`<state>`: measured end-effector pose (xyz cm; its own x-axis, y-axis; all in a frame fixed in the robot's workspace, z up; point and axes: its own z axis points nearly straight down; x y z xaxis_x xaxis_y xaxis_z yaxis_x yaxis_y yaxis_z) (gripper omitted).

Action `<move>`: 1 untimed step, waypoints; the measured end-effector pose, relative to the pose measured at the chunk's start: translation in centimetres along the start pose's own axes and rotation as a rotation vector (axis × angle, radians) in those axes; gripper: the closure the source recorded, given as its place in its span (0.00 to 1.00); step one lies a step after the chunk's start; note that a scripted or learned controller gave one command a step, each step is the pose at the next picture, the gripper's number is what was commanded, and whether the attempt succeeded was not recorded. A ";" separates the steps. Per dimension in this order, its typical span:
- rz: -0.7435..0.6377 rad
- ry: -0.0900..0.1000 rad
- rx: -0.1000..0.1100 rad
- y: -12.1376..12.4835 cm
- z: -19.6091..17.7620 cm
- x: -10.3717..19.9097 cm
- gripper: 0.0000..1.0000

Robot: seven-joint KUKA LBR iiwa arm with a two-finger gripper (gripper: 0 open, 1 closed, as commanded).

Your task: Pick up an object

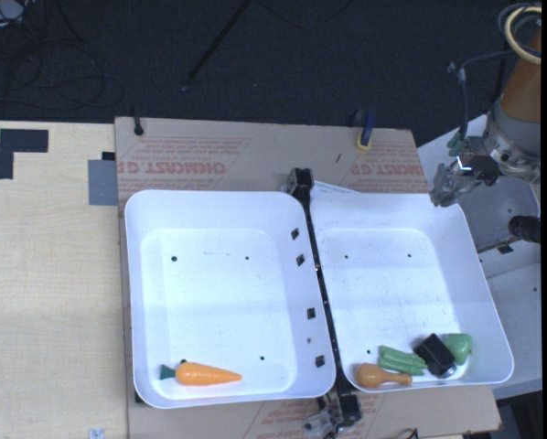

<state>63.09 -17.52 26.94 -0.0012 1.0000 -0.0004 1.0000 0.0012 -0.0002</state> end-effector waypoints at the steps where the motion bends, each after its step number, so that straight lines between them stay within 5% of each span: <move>1: -0.003 0.000 -0.005 -1.4 -7.3 4.2 1.00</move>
<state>61.65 -13.33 34.22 -0.0039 1.0000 0.0001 1.0000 0.0039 0.0050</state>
